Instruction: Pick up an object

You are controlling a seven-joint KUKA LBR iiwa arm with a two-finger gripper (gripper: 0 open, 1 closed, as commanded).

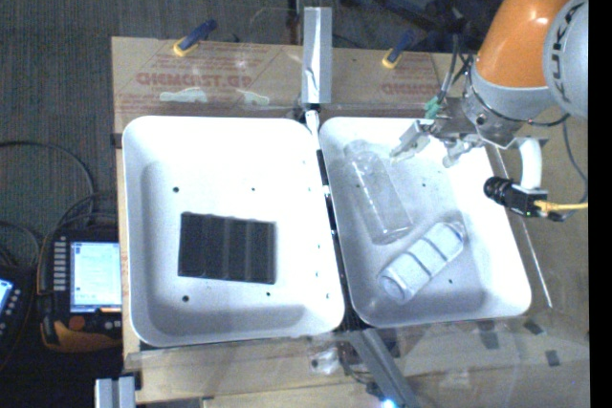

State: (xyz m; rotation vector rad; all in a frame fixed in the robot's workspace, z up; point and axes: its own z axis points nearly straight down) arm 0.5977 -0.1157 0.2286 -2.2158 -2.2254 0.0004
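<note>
In the right bin (497, 301) a clear plastic bottle (376, 188) lies lengthwise near the left wall. A shorter grey-white ribbed bottle (423, 261) lies at a slant below it. The left bin (143, 205) holds a flat black ribbed pad (228, 247). My gripper (430, 147) hangs over the upper part of the right bin, just right of the clear bottle's top end. Its two pale fingers (408, 141) are spread, so the gripper is open, and nothing sits between them.
A metal post (316, 57) stands at the back between the two bins. Two clamps (194, 37) (400, 49) hold the cardboard backing board. A small black part with a yellow cable (512, 193) hangs off the wrist over the right bin's right rim.
</note>
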